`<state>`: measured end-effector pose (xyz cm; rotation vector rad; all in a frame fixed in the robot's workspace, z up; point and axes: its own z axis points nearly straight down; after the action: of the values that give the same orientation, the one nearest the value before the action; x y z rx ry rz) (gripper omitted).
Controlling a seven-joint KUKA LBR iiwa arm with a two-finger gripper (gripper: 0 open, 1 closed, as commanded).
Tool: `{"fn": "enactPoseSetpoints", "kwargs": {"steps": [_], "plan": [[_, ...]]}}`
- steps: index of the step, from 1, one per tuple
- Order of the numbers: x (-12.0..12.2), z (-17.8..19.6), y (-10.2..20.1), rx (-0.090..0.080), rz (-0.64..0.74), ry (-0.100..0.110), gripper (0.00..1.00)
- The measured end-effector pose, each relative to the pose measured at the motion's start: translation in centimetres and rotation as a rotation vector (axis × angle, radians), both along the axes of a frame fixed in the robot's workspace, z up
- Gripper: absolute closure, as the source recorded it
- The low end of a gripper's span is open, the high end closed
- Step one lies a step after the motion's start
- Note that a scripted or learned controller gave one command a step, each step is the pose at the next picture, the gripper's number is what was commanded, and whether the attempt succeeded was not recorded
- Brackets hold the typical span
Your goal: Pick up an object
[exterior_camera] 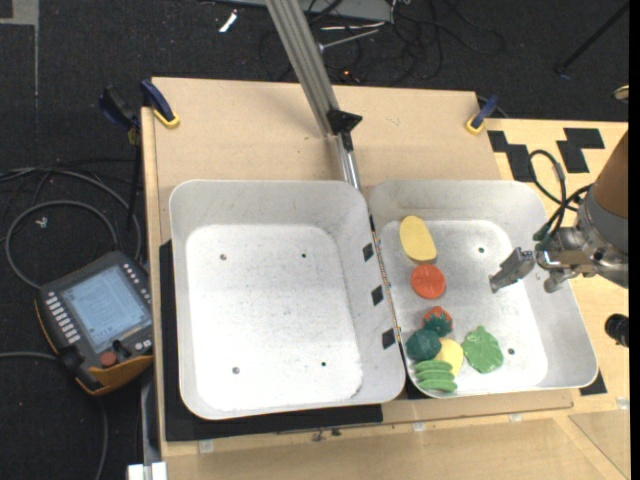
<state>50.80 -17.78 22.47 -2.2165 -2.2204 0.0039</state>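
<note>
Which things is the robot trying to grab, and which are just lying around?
For the job: gripper; right bin; yellow toy; orange toy; green toys.

Just lying about: left bin; handheld controller; cables; blue-yellow clamps.

Tool (530,271) above right bin (560,318); toys (445,343) clustered near divider

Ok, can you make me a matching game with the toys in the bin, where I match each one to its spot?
Things:
1. yellow toy
2. orange toy
3. striped light green toy
4. tool

Places:
A. nearest the front rim of the right bin
B. just in front of the yellow one
C. farthest back of the toys
D. over the right side of the bin, apart from the toys

Pairs: 1-C, 2-B, 3-A, 4-D
</note>
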Motion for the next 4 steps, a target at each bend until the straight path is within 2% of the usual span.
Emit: {"fn": "enactPoseSetpoints", "kwargs": {"steps": [1,3,4], "plan": [[0.1,0.2,0.0,-0.001,-0.002,-0.005,0.0],[1.2,-10.3,0.0,0.0,-0.003,0.0,0.0],[1.3,-13.0,0.0,-0.001,-0.003,-0.005,0.0]]}}
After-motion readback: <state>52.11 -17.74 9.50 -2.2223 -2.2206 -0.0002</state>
